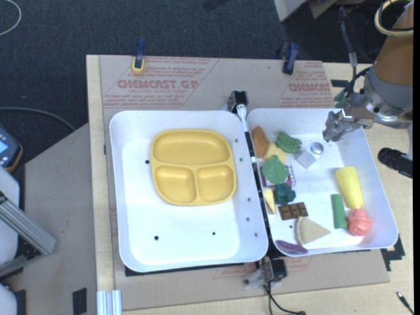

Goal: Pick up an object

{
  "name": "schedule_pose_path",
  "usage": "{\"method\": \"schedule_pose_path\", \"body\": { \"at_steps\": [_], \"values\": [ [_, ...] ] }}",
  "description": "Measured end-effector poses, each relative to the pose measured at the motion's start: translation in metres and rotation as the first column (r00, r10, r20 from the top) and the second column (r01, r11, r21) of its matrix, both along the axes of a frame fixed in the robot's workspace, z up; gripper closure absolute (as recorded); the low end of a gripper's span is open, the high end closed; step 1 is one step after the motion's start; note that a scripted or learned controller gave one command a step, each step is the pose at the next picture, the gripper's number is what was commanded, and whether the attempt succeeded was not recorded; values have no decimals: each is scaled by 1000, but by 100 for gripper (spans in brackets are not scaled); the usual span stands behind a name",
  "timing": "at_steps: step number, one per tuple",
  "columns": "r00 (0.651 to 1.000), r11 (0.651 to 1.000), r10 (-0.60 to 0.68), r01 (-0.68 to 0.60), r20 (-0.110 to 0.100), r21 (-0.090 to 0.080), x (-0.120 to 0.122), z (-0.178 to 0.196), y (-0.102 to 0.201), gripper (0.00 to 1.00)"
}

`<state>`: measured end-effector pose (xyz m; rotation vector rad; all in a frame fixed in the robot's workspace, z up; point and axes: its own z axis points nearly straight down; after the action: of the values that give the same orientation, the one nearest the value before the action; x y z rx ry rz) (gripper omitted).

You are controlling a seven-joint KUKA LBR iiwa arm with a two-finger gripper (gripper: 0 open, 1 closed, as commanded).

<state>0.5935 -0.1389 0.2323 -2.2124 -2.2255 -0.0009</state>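
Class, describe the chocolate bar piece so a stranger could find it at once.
Look in the right white bin, the one crowded with toy food. Along its left side, below the dark green toy and above the pale wedge, lies the chocolate bar piece. It alone is dark brown and scored into squares.

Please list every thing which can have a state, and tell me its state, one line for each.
Tool: above the right bin's far side, holding nothing I can see.
Yellow divided tray: lying flat in the left bin, compartments bare.
Right bin: holding toy foods.
Yellow corn: lying flat.
Chocolate bar: lying flat.
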Motion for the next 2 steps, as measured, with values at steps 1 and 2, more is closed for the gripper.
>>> {"method": "schedule_pose_path", "body": {
  "at_steps": [1, 2],
  "values": [
    [1000, 1000, 0, 0, -2, 0, -2, -12, 55, 100],
    [1000, 1000, 0, 0, 5, -2, 3, -5, 103, 100]
  ]
}}
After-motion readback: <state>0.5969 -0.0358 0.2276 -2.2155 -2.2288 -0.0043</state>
